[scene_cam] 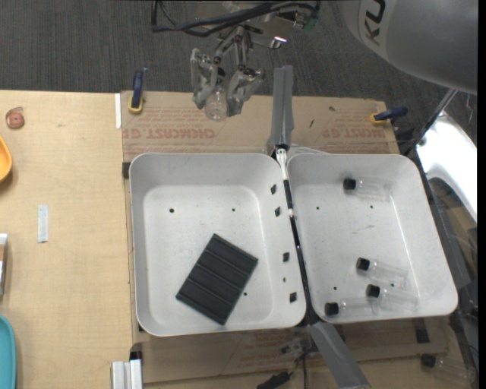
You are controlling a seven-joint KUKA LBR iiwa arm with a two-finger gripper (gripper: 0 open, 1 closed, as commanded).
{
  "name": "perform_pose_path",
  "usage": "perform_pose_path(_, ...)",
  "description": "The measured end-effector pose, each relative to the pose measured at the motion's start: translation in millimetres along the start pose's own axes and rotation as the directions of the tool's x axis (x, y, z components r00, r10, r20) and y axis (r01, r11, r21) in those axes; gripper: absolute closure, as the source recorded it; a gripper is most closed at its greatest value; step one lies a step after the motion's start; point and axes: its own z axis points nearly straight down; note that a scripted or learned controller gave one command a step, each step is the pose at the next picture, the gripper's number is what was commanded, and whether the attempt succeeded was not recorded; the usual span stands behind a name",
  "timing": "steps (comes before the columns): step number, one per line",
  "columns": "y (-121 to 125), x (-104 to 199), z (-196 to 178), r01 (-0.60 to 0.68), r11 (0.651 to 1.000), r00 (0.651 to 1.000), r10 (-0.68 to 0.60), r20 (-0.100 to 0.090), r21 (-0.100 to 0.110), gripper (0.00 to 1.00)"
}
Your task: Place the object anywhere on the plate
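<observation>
A black ridged rectangular plate lies flat and askew in the left white bin, toward its front. My gripper hangs high over the cardboard behind that bin's back wall, well away from the plate. Between its fingers I see a clear vial, its rounded end poking out below the tips. Several more clear vials with black caps lie in the right bin: one near the back, the others near the front.
The two bins meet at a raised divider. Blue clamps hold the cardboard sheet at the back corners. A wooden bench top to the left carries small items, and cables hang above the gripper.
</observation>
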Motion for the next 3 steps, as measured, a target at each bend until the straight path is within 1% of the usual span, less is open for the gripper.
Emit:
perform_pose_path(1,114.4,88.8,-0.2,0.275,0.962,0.962,-0.275,-0.002,-0.003,1.0)
perform_pose_path(2,157.4,109.5,137.4,0.443,0.897,0.897,-0.443,-0.001,-0.005,1.0)
perform_pose_path(3,137.3,170.9,89.9,0.729,0.684,0.684,-0.729,0.0,-0.002,1.0)
